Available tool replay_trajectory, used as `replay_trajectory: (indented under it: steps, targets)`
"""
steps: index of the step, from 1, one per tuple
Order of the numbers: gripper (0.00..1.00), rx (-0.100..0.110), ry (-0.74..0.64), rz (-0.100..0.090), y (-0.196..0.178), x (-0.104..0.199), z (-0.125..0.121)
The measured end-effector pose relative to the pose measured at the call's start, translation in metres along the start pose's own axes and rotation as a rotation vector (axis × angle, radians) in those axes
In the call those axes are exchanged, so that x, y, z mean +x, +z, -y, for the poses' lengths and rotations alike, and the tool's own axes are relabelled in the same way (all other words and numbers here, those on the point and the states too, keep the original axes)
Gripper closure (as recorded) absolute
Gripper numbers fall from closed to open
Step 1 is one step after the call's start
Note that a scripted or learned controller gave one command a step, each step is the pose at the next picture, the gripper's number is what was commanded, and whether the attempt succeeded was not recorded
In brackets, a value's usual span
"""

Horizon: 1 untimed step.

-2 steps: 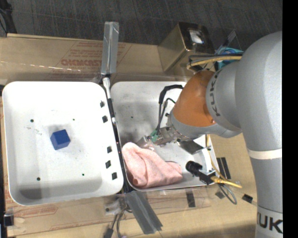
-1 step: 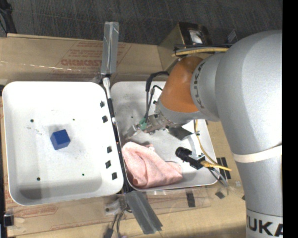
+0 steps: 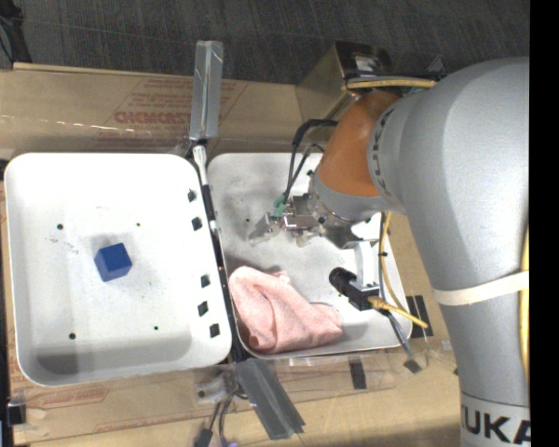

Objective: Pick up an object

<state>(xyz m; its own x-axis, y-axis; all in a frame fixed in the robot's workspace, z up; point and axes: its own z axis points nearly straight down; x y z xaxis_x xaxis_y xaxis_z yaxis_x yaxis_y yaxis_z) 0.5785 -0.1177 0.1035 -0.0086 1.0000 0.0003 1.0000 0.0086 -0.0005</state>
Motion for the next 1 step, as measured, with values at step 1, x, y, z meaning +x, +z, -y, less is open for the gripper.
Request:
replay_trajectory:
  steps: [1]
  targets:
    - [0.00, 0.004, -0.052, -0.002, 0.0127, -0.0008, 0.0547]
